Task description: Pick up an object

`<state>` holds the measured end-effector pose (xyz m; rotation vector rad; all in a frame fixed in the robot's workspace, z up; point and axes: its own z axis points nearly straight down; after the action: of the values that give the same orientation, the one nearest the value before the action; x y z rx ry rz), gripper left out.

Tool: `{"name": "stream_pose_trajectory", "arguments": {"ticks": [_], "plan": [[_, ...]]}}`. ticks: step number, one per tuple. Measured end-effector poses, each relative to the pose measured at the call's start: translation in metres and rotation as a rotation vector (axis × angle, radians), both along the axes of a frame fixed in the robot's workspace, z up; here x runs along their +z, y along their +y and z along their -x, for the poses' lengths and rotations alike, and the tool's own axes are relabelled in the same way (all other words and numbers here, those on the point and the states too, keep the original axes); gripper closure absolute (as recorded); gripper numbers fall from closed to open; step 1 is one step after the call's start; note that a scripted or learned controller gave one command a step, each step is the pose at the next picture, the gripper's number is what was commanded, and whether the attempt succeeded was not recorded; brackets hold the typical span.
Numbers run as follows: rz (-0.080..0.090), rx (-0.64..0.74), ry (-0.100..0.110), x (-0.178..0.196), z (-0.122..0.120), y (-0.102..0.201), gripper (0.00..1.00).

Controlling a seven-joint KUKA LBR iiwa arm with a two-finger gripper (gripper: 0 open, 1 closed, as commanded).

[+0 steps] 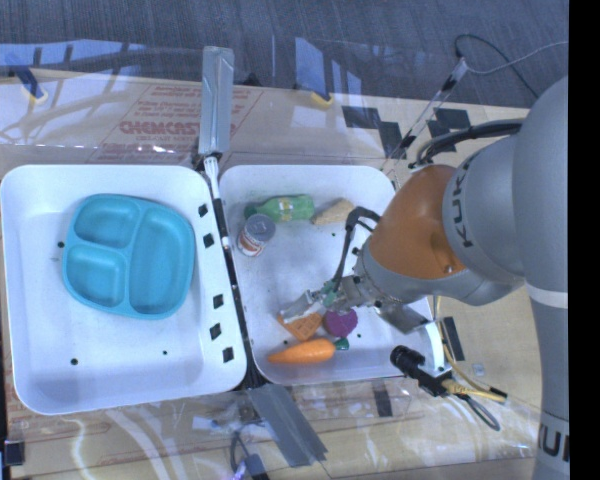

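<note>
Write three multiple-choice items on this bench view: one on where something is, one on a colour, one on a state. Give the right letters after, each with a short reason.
1. Where is the plate?
A. in the left bin
B. in the right bin
C. on the floor

2. What colour is the carrot?
A. blue
B. orange
C. white

3. How does the bottle sit?
A. standing upright
B. lying on its side
C. stacked on the plate

Answers:
1 A: the plate, with three sections, rests on the floor of the left bin, apart from the other things.
2 B: the carrot, near the front wall of the right bin, is plainly orange.
3 B: the green bottle stretches lengthways along the right bin's far wall, beside a can.
</note>
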<state>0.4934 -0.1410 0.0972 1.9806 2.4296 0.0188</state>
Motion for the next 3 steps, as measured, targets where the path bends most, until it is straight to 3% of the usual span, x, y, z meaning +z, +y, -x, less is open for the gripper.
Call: {"name": "stream_pose_trajectory", "arguments": {"ticks": [1,2,3], "plan": [[0.007,0.089,-0.001,-0.001,0.012,0.032,0.00],[-0.001,0.006,0.004,-0.001,0.013,0.029,0.00],[0.000,0.011,-0.003,0.010,0.009,0.030,1.00]]}}
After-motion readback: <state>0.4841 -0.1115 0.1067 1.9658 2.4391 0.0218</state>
